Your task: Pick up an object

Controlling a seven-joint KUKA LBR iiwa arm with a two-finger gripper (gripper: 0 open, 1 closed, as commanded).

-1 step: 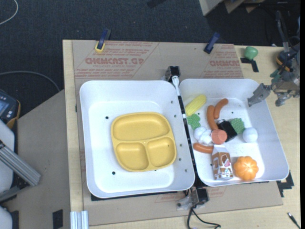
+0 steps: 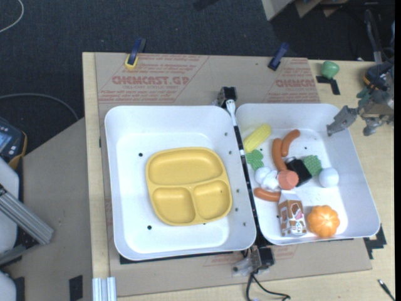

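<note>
A: Start with the big things. What carries everything?

B: A desk topped with brown board, red lettering printed on it, clamped at the far edge. Two white bins sit side by side on it, touching along the middle.

A: Left bin?

B: Left bin holds one yellow divided tray, three compartments, lying flat near the centre.

A: Right bin?

B: Right bin holds a loose cluster of toy food. An orange pumpkin at the near edge, just beside a small brown-and-white carton. A corn cob at the far left, by the bin wall. An orange sausage next to it, a second sausage lower down. A black block with a green leafy piece in the middle, a white ball to its right, a green piece under the corn, a round salmon-coloured piece, small white lumps beside it.

A: The arm?

B: The gripper is at the far right corner of the right bin, over its rim, well apart from the cluster. The fingers look spread open, nothing between them.

A: So the objects?

B: All lying in the bin, untouched.
</note>
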